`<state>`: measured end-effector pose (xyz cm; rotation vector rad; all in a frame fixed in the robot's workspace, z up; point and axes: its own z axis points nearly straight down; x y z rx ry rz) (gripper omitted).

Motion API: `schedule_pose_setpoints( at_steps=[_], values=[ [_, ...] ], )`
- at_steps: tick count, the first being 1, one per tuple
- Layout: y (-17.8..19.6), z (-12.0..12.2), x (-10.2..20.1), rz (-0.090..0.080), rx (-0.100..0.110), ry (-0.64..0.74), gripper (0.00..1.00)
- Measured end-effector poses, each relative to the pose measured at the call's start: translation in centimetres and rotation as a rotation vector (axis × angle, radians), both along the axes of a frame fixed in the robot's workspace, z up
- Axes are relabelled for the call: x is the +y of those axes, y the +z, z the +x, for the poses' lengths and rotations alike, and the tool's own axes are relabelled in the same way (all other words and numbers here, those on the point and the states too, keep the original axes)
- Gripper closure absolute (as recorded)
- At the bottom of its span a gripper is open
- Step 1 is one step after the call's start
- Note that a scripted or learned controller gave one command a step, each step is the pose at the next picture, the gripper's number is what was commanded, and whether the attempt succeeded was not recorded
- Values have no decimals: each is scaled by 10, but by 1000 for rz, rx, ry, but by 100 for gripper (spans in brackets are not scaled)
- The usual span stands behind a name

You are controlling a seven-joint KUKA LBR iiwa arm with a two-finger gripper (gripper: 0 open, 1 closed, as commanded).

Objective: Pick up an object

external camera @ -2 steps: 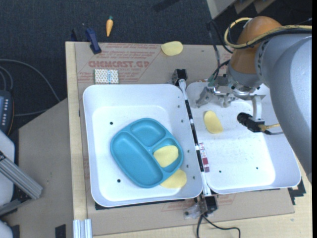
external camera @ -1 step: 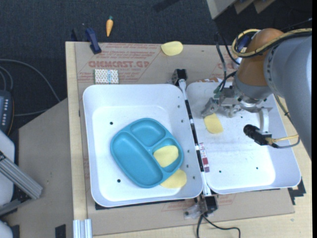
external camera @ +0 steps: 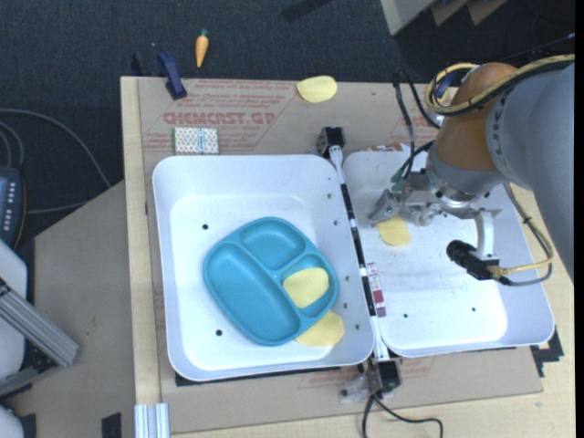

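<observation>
A small yellow piece (external camera: pixel 395 234) lies on the floor of the right bin (external camera: pixel 474 322), near its upper left. My gripper (external camera: pixel 387 211) hangs just above the piece's upper edge, with the grey arm and its orange band (external camera: pixel 470 121) reaching in from the right. In the left bin (external camera: pixel 182 199) rests a blue divided plate (external camera: pixel 255 276). A yellow piece (external camera: pixel 307 286) sits in that plate's right compartment. Another yellow piece (external camera: pixel 321 331) lies on the bin floor against the plate's lower right rim.
On the cardboard behind the bins lie a yellow piece (external camera: pixel 317 88), a blue clip (external camera: pixel 171 74) and a patterned packet (external camera: pixel 196 140). A small carrot (external camera: pixel 202 48) lies on the dark floor. A black connector with cables (external camera: pixel 470 257) hangs over the right bin.
</observation>
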<state>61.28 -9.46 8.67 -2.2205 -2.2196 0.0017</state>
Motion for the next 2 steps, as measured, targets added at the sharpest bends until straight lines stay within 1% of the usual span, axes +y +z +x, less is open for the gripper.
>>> schedule_pose_setpoints(
  at_steps=[1, 2],
  values=[
    [-2, 0, 1, 0, 1, 0, 0],
    [8, 0, 1, 0, -1, 0, 100]
  ],
)
